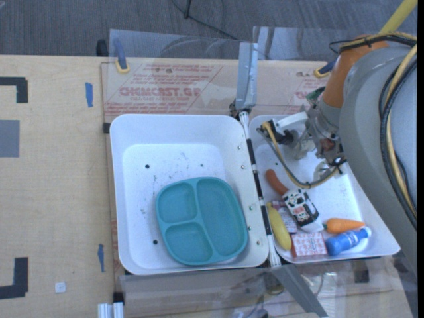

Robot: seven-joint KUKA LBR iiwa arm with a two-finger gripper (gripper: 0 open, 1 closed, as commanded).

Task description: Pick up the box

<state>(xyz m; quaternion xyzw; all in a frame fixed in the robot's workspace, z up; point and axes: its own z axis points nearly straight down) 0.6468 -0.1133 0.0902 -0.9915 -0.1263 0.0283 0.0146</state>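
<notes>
A small black-and-white box lies in the right bin, near its middle. Just in front of it a flat red-and-white packet box rests by the bin's front wall. My gripper hangs over the back half of the right bin, behind and to the right of the black-and-white box and apart from it. The grey arm and its orange band cover much of the bin's right side. Nothing shows between the gripper and either box.
The right bin also holds a brown sausage, a yellow banana-like piece, an orange carrot and a blue bottle. A teal divided plate lies in the left bin.
</notes>
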